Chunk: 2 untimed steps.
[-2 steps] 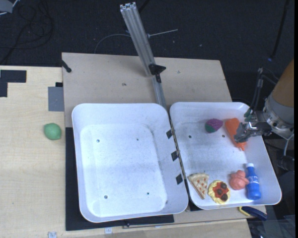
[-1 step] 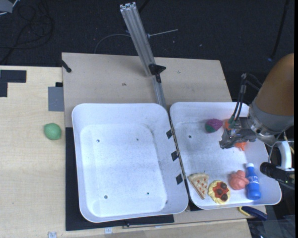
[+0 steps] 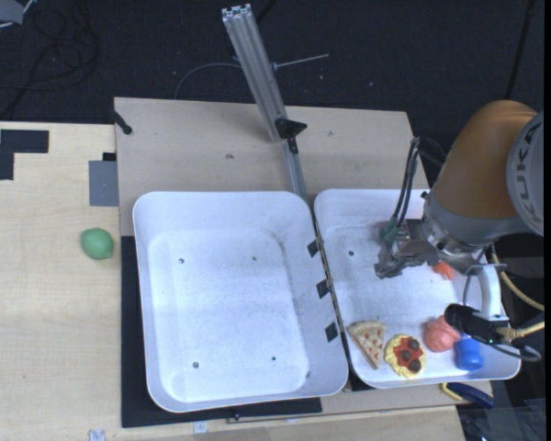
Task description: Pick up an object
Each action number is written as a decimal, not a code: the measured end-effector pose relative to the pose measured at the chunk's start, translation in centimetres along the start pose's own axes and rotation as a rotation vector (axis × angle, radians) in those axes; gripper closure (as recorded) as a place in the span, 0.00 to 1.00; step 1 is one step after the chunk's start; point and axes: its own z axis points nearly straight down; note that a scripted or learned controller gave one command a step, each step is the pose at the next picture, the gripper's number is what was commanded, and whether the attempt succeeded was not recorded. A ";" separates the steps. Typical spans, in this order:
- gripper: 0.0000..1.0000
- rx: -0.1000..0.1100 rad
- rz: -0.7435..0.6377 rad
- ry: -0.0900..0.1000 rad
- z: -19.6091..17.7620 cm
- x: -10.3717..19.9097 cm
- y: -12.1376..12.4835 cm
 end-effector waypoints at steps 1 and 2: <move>1.00 0.000 -0.001 0.000 -0.9 6.1 -0.6; 1.00 0.000 0.001 0.000 -1.7 10.6 -2.2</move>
